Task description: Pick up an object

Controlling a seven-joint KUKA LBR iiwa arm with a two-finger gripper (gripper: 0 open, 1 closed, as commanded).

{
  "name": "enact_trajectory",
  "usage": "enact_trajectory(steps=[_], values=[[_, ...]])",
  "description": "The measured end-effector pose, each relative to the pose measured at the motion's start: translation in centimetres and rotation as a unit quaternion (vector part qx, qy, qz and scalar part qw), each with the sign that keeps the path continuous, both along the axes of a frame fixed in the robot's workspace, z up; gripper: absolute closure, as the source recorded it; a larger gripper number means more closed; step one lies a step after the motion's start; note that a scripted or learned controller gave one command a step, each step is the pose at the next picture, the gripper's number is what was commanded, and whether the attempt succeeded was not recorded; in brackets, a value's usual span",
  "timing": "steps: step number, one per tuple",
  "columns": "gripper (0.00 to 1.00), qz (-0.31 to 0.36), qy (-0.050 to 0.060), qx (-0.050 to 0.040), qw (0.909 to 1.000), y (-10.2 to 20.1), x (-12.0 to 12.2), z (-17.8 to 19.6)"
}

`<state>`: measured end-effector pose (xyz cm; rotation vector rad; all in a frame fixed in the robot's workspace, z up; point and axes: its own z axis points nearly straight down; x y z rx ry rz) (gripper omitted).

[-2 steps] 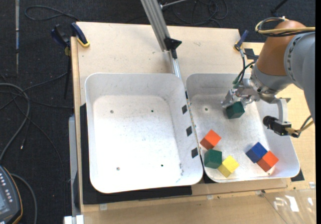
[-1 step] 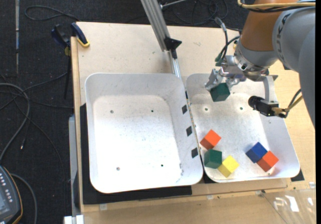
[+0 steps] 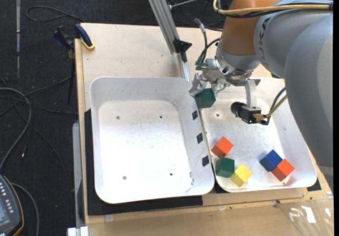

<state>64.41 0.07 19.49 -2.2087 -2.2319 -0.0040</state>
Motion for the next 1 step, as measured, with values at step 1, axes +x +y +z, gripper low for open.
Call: enact_trajectory(steps=[1], values=[[1.0, -0.001, 0.001, 0.0001, 1.0, 5.44, -10.84, 6.83]])
